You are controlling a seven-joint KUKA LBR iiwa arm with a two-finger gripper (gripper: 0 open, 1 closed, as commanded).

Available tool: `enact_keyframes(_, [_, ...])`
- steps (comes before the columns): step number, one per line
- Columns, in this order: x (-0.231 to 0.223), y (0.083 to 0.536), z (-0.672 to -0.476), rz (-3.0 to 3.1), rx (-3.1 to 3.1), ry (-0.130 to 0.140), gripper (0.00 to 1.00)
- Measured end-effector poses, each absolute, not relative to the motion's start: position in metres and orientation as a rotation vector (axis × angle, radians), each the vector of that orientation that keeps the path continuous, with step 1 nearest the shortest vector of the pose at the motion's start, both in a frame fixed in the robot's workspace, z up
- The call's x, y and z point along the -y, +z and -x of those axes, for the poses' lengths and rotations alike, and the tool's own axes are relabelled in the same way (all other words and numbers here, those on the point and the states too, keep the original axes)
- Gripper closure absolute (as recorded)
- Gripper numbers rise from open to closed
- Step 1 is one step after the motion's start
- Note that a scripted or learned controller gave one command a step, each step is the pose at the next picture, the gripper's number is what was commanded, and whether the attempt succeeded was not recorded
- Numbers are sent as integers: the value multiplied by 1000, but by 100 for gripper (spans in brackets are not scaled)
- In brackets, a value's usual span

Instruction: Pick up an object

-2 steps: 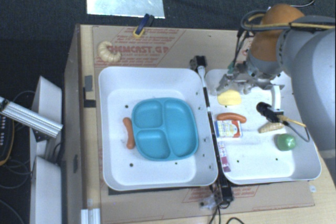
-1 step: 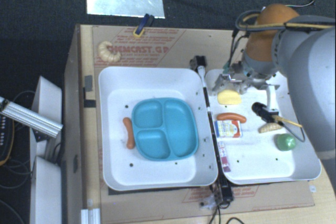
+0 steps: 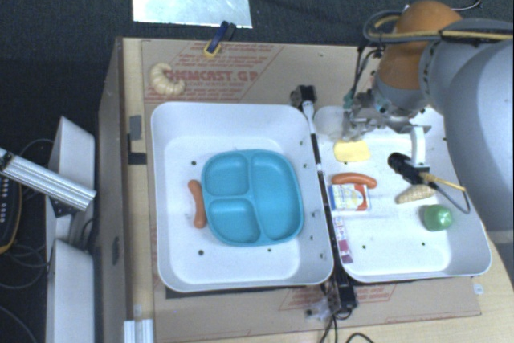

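From the camera above the bench, the pincer (image 3: 359, 127) hangs low over the far end of the right bin (image 3: 464, 257), and whether it is apart or together I cannot tell. The nearest candidate, a flat yellow block (image 3: 352, 151), lies just below the pincer on the near side, its long axis running left to right. Further on the same side rest a red sausage (image 3: 353, 180) and a small printed packet (image 3: 348, 198).
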State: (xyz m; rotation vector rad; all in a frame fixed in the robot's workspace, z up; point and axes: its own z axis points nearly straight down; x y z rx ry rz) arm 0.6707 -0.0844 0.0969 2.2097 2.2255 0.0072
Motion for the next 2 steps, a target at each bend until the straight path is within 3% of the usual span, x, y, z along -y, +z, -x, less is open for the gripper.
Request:
enact_keyframes(1, [84, 97, -671, -2209, -2226, 7, 0])
enact_keyframes(2, [83, 84, -642, -2219, -2222, 1, 0])
